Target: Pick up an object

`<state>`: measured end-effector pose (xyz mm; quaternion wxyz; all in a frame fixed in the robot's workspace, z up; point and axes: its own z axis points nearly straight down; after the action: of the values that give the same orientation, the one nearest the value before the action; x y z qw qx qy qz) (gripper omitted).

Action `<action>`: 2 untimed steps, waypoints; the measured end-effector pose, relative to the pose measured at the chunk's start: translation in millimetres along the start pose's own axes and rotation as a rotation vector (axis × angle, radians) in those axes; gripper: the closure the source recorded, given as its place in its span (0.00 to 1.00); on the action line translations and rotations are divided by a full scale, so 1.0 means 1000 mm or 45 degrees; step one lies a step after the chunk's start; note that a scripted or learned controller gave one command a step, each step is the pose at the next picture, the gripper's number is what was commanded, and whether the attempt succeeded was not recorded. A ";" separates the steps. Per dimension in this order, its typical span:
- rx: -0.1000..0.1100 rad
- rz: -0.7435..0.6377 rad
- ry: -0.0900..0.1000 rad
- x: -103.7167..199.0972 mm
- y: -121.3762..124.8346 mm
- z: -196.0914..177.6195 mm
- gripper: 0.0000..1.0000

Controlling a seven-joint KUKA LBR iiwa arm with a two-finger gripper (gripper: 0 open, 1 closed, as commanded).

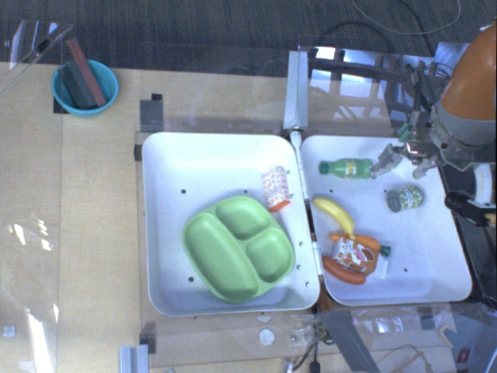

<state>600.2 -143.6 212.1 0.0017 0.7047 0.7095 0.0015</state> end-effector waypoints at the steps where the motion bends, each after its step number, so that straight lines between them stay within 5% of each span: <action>1: -0.005 0.006 0.000 0.050 -0.047 0.122 0.00; 2: -0.019 0.005 -0.001 0.050 -0.043 0.108 1.00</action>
<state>557.6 -93.9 103.4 0.0072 0.7061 0.7080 0.0067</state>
